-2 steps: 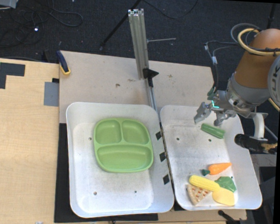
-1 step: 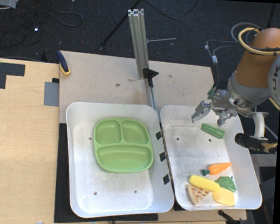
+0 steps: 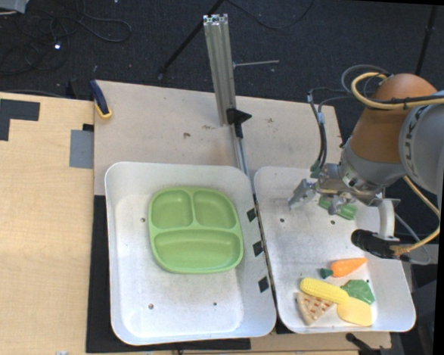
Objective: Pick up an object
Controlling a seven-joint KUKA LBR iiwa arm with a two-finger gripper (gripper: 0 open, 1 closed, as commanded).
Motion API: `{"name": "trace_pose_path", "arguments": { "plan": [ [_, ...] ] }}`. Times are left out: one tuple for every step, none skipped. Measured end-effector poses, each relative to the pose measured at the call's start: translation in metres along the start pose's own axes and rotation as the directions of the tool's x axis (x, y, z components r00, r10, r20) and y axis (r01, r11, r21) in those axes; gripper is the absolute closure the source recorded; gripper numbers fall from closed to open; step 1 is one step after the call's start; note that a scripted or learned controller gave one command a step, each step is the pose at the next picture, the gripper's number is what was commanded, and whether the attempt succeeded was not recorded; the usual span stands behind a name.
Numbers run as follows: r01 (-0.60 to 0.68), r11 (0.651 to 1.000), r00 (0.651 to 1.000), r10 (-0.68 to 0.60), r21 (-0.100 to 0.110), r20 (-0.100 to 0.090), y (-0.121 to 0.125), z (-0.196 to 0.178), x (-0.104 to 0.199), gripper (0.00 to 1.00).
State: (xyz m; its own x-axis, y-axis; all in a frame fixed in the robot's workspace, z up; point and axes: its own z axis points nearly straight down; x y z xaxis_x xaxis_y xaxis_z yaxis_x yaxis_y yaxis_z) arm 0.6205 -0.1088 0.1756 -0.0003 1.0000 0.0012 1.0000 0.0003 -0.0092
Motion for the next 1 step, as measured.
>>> {"name": "trace_pose_path", "arguments": {
  "plan": [
    [-0.001, 1.000, 1.000, 0.001, -0.001, 0.000, -0.0056, 0.0451, 0.0016, 0.00]
  ]
}}
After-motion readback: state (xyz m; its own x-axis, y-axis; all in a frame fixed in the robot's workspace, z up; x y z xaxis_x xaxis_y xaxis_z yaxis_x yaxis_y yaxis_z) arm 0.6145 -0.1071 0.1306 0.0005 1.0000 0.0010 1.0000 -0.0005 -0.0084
